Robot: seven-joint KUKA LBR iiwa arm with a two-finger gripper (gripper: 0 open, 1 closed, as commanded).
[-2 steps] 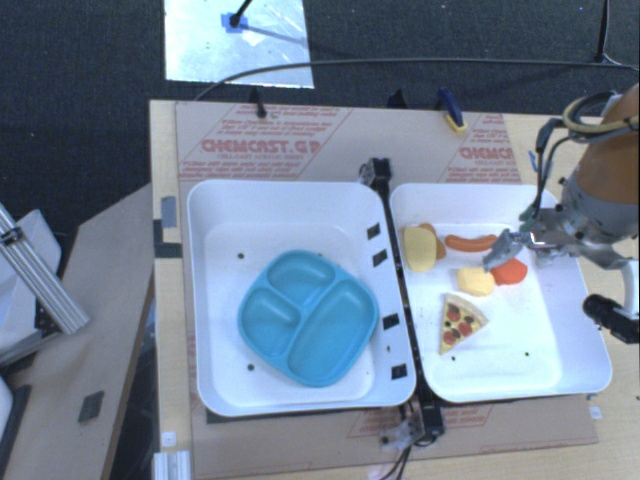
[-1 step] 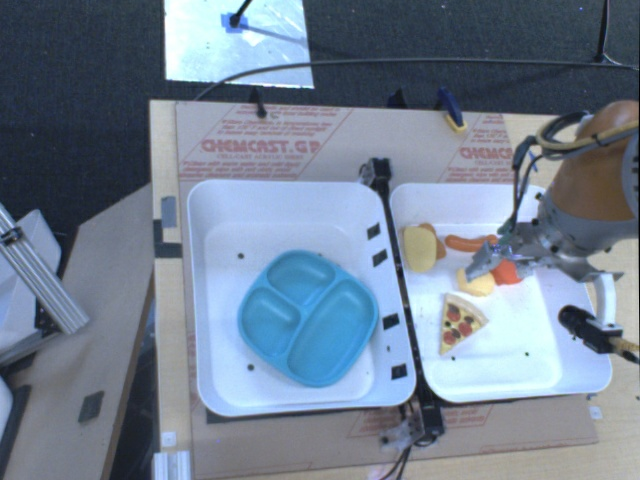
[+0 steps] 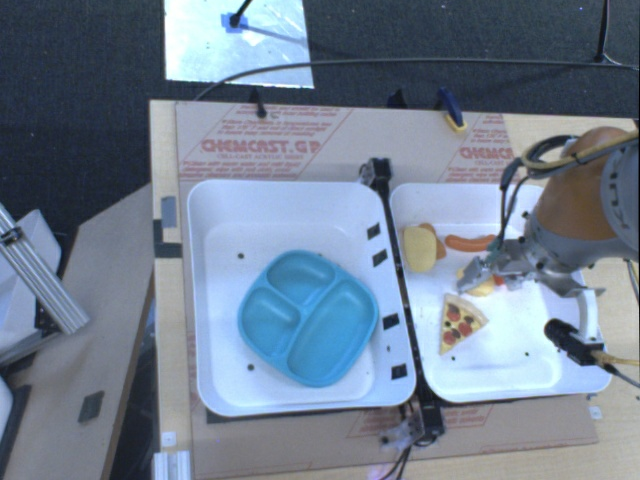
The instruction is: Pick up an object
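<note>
Camera view
Left bin [image 3: 215, 268]: we see a blue divided plate [image 3: 307, 316] lying flat, tilted a little, near the middle of it.
Right bin [image 3: 520, 368]: we find a pizza slice toy [image 3: 459, 322] near its centre, a yellow pear-like toy [image 3: 421, 249] by the left wall, and an orange sausage toy [image 3: 468, 241] just beside that.
Arm [image 3: 585, 198]: we see it reach in from the right, low over the right bin.
Gripper [image 3: 482, 274]: it sits just above the pizza slice toy, over a small yellow and red piece [image 3: 481, 287] that it partly hides.
Fingers: we cannot tell whether they are apart or closed.
</note>
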